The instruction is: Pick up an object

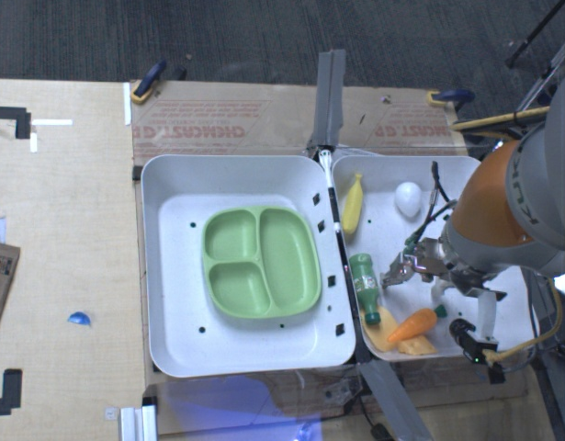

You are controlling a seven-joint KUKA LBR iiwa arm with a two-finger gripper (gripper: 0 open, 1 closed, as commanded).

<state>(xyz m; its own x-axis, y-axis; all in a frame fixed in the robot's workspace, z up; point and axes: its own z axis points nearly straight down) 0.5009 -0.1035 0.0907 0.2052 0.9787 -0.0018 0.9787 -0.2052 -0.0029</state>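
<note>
Nearest the lens, at the bottom edge of the right bin (466,168), an orange carrot (412,324) is lying on a yellowish scrap; its long axis is running low-left to up-right, the thicker end up-right toward the arm, the tip pointing back at the green bottle (363,288). Looks like a light, stiff toy w/ a smooth skin, so prob. slippery; best grip would be across the middle, jaws square to the axis.

Bottle is sitting just left of the carrot, against the bin's left wall, long axis running near-far, cap end toward the viewer. Light plastic, round body, apt to roll; take it mid-body across the width.

Gripper (401,269) is hovering just right of the bottle and just beyond the carrot, fingers pointing left at the bottle. Jaws are standing slightly apart w/ nothing between them, so released, not grasping.

Farther on, a yellow banana (353,203) is lying beyond the bottle along the same wall, axis also near-far, slightly curved; light, firm, easy to pinch mid-length. White ball (408,197) is resting right of the banana; round, could squirt out of a pinch.

Left bin (163,246) is holding a green divided plate (262,263), well left of the bottle.
</note>
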